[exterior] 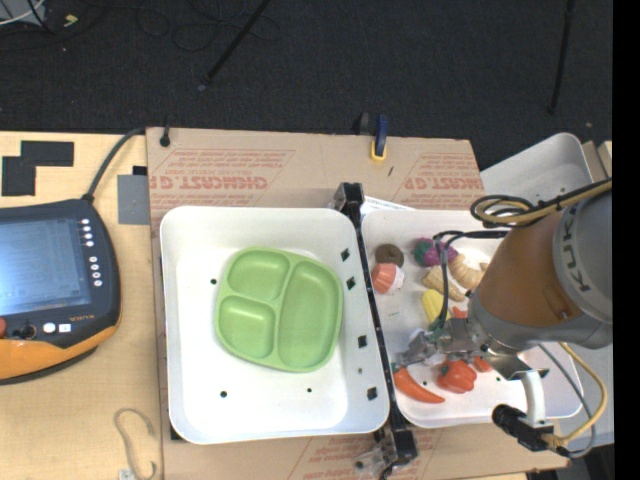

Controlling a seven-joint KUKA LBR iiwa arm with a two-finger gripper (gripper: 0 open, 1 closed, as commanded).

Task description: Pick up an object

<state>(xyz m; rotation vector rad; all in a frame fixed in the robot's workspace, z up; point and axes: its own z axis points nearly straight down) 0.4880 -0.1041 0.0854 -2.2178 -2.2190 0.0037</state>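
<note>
A cardboard-covered worktop (420, 168) carries two white bins: the left bin (190, 368) holds a green divided plate (278, 310), the right bin (560, 403) a scatter of toy food. The arm (535, 278) bends in low from the right, its gripper (432, 345) down among the pieces just above an orange carrot (418, 386) and beside a red pepper (458, 375); how it stands I cannot tell. Best to settle squarely over one piece, clear of its neighbours, before closing

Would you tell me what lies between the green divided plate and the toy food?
In the camera view, the black clips joining both bins' rims separate the green plate from the toy food.
</note>
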